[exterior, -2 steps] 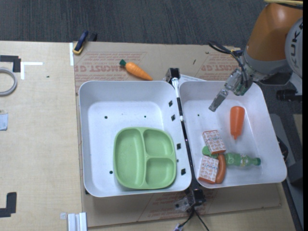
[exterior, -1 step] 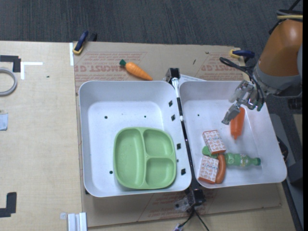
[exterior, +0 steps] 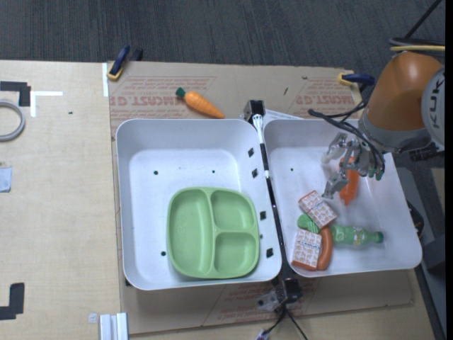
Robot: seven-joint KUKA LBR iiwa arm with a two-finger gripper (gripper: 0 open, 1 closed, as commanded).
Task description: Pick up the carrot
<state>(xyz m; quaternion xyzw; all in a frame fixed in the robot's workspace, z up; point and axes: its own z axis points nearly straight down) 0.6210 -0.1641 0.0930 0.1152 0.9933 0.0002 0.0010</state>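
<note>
A small orange carrot (exterior: 350,188) lies in the right bin (exterior: 403,225), pointing down the view, directly under my gripper (exterior: 348,176). The gripper hangs over the upper middle of that bin and touches or nearly touches the carrot's top end. From this view I cannot make out whether it holds the carrot. A second carrot (exterior: 201,103), orange with a green top, lies outside the bins on the cardboard behind the left bin.
The left bin (exterior: 141,154) holds a green divided plate (exterior: 212,232). In the right bin, in front of the gripper, lie snack packets (exterior: 316,210), a sausage (exterior: 325,250) and a green bottle (exterior: 355,236). A clip (exterior: 118,62) sits at the cardboard's back left corner.
</note>
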